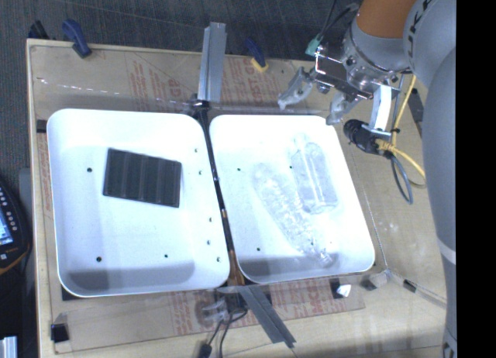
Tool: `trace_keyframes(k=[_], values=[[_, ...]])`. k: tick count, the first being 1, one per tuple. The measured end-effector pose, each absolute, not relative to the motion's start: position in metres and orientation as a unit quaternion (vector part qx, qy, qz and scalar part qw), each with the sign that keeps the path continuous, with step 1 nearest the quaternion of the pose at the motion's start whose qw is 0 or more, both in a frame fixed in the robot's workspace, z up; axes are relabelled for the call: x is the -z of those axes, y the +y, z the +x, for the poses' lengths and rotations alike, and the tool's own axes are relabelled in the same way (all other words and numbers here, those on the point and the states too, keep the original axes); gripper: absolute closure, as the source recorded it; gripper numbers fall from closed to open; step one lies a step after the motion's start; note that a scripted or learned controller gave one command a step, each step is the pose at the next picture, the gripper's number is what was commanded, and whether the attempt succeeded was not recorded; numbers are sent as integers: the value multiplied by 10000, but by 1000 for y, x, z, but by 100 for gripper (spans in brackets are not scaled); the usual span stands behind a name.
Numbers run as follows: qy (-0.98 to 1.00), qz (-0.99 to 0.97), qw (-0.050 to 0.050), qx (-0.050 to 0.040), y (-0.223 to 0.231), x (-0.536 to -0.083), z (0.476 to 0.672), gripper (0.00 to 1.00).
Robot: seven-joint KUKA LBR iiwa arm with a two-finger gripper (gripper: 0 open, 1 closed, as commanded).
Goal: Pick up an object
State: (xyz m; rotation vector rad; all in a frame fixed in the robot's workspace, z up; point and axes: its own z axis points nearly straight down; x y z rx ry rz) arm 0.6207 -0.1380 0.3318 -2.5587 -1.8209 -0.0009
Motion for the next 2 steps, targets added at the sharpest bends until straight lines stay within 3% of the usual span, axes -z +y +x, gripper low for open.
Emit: trace_keyframes(k=[1, 2], values=[[-5406, -8413, 18, -16, -189, -302, 598, 0], [-5515, -8342, 21, -11, -195, -292, 589, 0]])
